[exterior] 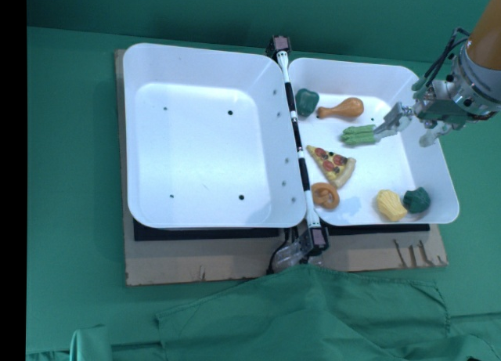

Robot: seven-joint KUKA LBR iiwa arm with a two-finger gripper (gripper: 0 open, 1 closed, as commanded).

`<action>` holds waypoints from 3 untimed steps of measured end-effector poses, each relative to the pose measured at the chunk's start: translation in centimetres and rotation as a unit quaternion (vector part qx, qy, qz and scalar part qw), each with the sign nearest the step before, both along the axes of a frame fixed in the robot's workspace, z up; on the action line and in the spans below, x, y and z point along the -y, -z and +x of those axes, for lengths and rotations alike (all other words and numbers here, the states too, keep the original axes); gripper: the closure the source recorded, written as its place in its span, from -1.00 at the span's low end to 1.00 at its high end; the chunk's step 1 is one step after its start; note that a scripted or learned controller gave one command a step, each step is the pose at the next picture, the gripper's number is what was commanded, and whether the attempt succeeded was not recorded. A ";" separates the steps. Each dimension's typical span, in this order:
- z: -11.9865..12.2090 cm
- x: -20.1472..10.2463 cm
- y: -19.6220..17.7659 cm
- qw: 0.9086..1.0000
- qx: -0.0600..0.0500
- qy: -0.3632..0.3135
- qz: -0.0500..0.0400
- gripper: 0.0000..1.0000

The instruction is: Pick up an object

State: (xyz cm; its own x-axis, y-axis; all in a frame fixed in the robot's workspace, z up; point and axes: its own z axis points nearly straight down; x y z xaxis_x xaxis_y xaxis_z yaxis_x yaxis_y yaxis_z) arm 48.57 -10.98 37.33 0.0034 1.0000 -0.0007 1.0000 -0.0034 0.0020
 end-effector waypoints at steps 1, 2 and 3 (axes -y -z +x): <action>5.3 -2.1 8.6 1.000 -0.002 -0.001 0.000 -1.00; 9.9 -0.6 17.7 1.000 -0.001 0.000 -0.001 -1.00; 10.3 0.8 14.7 1.000 0.003 0.000 -0.001 -1.00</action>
